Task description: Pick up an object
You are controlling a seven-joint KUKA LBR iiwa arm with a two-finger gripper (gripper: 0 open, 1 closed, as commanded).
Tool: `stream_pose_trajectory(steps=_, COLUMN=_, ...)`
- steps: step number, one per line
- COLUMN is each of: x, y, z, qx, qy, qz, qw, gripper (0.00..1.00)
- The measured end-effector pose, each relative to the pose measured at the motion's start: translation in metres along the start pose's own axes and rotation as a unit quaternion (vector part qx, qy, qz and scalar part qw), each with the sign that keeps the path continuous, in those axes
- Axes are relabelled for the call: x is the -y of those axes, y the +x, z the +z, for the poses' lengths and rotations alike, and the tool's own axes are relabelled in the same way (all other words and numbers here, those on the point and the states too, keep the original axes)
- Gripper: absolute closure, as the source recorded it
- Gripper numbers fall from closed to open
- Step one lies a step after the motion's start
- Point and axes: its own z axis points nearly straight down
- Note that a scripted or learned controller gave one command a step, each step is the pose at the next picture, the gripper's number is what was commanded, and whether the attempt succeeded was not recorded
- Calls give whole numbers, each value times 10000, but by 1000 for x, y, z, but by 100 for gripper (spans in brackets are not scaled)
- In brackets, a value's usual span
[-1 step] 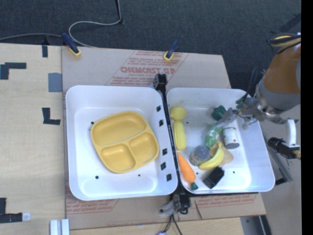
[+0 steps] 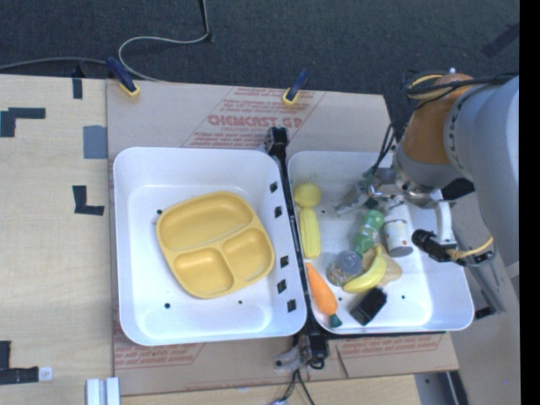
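Arm [image 2: 439,137] bends leftward, pincer [image 2: 364,199] over right bin [image 2: 422,310].

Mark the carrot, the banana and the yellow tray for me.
carrot [image 2: 320,288], camera view, middle of its orange body
banana [image 2: 369,275], camera view, middle of its curve
yellow tray [image 2: 216,243], camera view, central divider between compartments

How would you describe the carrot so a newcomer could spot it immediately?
Start at the right white bin, the one crowded with toy food. Look along its left wall to the near corner, below the corn cob. The carrot lies there: the only orange item, tapered, with a green tip.
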Motion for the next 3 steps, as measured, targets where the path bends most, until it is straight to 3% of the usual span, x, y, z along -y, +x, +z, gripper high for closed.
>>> stream_pose_trajectory(steps=1, x=50, y=16, z=0, qx=2, qy=9, qz=9, qw=10000, gripper=0)
stream_pose_trajectory(steps=2, x=49, y=15, z=-10, qx=9, qy=2, qz=12, qw=10000, gripper=100)
stream_pose_trajectory(steps=3, x=103, y=95, z=-98, qx=-16, qy=36, qz=-3, qw=10000, gripper=100)
